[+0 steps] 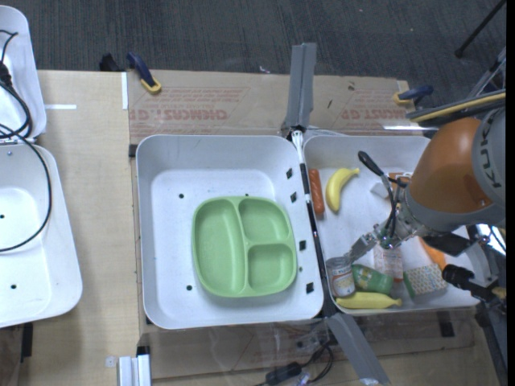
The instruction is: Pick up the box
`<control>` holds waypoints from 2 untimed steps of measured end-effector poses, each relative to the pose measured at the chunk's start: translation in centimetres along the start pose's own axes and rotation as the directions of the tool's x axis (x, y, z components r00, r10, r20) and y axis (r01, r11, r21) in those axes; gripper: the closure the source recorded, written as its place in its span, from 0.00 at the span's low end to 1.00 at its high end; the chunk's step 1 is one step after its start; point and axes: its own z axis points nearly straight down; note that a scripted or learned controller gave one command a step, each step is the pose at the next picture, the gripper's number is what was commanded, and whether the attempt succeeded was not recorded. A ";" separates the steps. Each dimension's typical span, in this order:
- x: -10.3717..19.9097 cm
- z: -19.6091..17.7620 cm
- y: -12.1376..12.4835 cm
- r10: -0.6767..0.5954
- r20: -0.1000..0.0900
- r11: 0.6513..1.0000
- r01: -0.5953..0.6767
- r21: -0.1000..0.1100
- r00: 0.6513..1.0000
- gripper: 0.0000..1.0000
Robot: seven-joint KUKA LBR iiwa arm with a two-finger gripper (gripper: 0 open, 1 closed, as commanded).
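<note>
1. Bench [88, 95]: wood top with a cardboard sheet at the back. White gear and black cables at the left are cut off by the frame edge.
2. Left bin [161, 215]: white and shallow, holds a green divided plate [244, 246] lying flat, a bit right of centre.
3. Right bin [354, 147]: white and cluttered. The arm hides its right side and far right corner.
4. Arm [451, 171]: the orange band bulks over the right bin's right half and reaches in from the right. The grey parts are partly cut off at the frame edge.
5. Gripper [388, 236]: low over the middle of the right bin, above a pinkish-white item [389, 259] too blurred to name. Can't tell if it is open or closed, or if it touches anything.
6. Box [424, 281]: small, pale and patterned, in the right bin's near right part, just right of the green bottle. Its top edge is near the arm's shadow and its identity is a bit uncertain.
7. Upper banana [339, 185]: at the back of the right bin, beside an orange-red stick [317, 193] along the left wall.
8. Lower banana [368, 300]: at the near wall.
9. Green bottle [372, 279]: lying down, between the can and the box.
10. Can [340, 275]: upright near the left wall.
11. Orange piece [434, 256]: partly hidden under the arm.
</note>
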 end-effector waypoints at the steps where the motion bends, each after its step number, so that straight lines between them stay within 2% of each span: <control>1: -0.1 -0.9 0.0 0.004 0.001 1.000 -0.004 -0.001 1.000 1.00; 2: -0.3 -0.9 -0.1 0.006 0.004 1.000 -0.006 -0.001 1.000 0.00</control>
